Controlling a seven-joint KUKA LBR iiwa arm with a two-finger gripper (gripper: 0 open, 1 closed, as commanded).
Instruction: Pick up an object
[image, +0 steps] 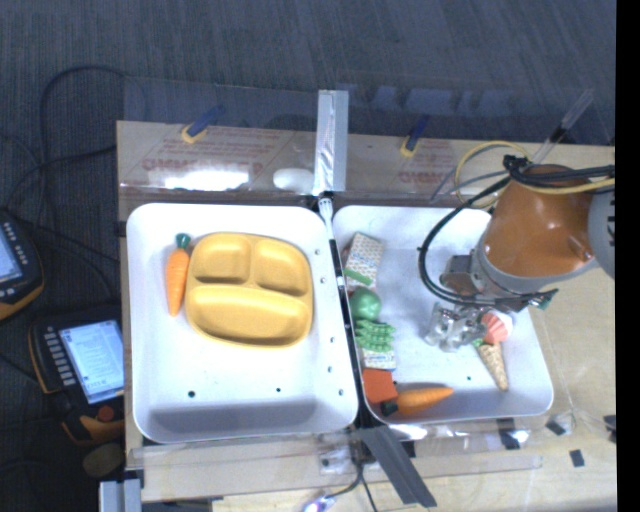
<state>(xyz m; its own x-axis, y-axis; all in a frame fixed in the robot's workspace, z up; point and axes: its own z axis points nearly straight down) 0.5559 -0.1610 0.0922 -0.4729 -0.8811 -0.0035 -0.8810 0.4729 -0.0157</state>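
Note:
My gripper (453, 328) hangs low over the right bin (440, 240), under the orange band of the arm (535, 232). Just to its right lies a toy ice-cream cone (493, 352) with a red and white top, close beside the gripper or touching it. Along the bin's left side sit a patterned box (363, 260), a round green toy (366, 304) and a green pod-like toy (376, 337). A red-orange block (378, 384) and an orange carrot (421, 398) lie at the bin's front edge.
The left bin (230, 400) holds a yellow divided tray (250, 288) and a second carrot (177, 277) along the tray's left side. Black cables (440, 262) loop from the arm over the right bin. A metal divider (331, 140) stands between the bins at the back.

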